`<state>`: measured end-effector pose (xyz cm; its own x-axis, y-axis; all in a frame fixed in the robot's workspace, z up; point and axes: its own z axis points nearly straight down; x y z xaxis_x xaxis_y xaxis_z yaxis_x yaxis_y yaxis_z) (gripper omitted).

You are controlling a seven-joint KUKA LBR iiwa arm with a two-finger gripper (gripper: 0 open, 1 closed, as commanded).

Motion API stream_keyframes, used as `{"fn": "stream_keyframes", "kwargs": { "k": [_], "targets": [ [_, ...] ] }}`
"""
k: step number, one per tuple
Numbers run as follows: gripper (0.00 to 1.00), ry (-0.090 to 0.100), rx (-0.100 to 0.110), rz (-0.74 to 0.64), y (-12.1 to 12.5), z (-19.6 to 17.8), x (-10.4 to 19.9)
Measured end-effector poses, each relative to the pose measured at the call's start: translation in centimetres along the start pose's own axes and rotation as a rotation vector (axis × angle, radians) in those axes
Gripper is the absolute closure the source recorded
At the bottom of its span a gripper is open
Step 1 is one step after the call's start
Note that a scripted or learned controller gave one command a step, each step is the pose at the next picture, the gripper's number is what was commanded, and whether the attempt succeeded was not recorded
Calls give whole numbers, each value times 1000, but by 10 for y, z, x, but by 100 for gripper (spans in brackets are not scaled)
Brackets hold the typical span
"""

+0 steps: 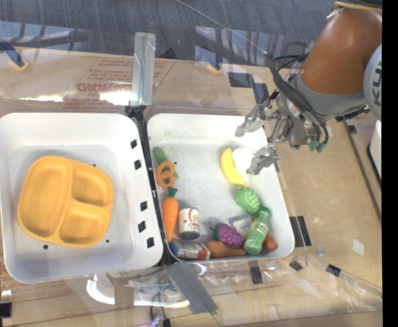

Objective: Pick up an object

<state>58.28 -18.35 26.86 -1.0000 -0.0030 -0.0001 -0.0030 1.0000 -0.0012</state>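
Toys lie scattered in the right bin (185, 125), none of them lifted. A yellow banana (231, 167) rests near the middle right, with a bumpy green fruit (249, 199) just below it. Along the left wall sit a small orange ring-shaped piece (165, 174) and, below that, a carrot (170, 216) pointing down the bin. Beside the carrot stands a small can (189, 223). Purple grapes (230, 235) and a green bottle (257, 233) crowd the lower right corner, touching one another.

Over the bin's upper right corner hangs the gripper (258, 142), its two metal fingers spread well apart with nothing between them. One fingertip (244, 128) sits above the bin's back edge, the other close to the banana's upper end, though whether it touches I cannot tell. The arm's orange band (339, 46) looms behind it.

The left bin (8, 135) holds a yellow divided tray (64, 201), lying flat near its middle.
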Motion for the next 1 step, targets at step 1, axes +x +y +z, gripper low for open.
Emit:
{"fn": "stream_keyframes", "kwargs": {
  "k": [1],
  "targets": [
    [0,11,-4,150,-15,123,-16]
  ]
}}
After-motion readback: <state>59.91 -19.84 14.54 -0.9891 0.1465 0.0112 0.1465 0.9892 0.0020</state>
